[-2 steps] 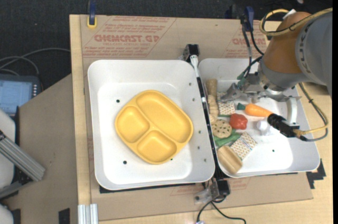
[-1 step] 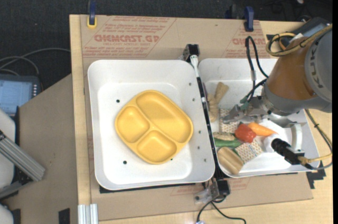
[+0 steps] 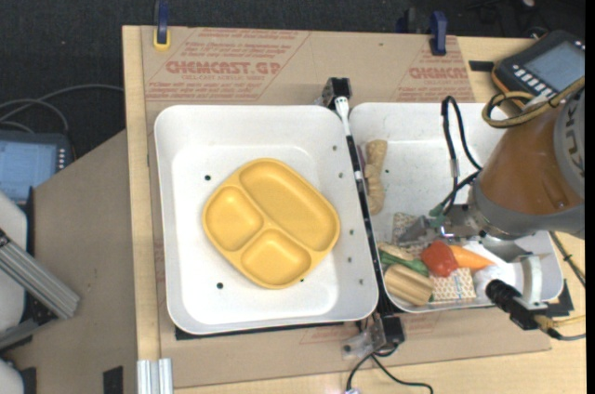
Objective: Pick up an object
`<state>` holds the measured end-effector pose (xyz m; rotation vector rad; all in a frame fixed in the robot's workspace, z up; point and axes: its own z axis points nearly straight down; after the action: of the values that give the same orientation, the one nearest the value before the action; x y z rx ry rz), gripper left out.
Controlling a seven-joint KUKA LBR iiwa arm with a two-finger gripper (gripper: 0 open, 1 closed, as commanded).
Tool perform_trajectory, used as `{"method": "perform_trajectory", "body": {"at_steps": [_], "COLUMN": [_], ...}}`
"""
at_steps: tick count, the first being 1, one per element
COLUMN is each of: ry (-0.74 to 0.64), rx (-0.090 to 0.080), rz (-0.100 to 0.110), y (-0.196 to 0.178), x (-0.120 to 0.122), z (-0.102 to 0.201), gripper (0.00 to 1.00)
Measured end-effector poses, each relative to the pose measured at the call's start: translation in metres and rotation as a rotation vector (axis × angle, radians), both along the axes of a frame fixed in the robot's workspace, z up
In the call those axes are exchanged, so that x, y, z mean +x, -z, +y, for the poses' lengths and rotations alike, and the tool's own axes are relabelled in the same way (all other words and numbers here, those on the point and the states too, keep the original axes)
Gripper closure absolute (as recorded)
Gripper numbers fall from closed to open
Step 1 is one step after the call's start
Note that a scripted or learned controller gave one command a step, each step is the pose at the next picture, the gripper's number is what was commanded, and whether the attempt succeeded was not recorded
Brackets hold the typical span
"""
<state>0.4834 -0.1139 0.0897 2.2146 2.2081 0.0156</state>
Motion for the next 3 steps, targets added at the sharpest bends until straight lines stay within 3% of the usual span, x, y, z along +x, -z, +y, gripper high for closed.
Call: {"method": "perform_trajectory", "body": {"at_steps": [1,2,3], "ry": [-0.005,-0.003,-0.001], "rx": [0.002,0.004,0.005], "rz": [0.012,0.003,0.008], "y": [0.002,0.0,0.001], "x": [0.06,0.017,-0.001], "z": [-0.006,-0.049,-0.086], "gripper": [0.0,0.0,0.0]}}
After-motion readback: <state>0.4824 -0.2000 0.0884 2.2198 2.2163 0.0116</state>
